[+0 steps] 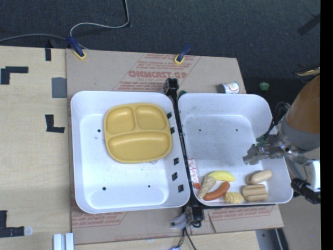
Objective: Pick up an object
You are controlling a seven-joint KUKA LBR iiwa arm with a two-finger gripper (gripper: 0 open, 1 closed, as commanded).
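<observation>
Several toy foods lie along the front of the right bin (223, 100): a yellow banana (222, 176), a red sausage (216, 191), a pale piece (207, 184), a corn cob (234, 197) and two tan bread rolls (258, 177) (254, 192). My gripper (254, 155) hangs low at the bin's right side, just above and behind the upper roll. I see nothing between its dark fingers.
The left bin (86, 139) holds a yellow divided plate (138, 132). A black clip strip (177, 134) runs between the bins. A small silver object (229, 88) lies on the cardboard behind the right bin. A cable (104, 25) trails at the back.
</observation>
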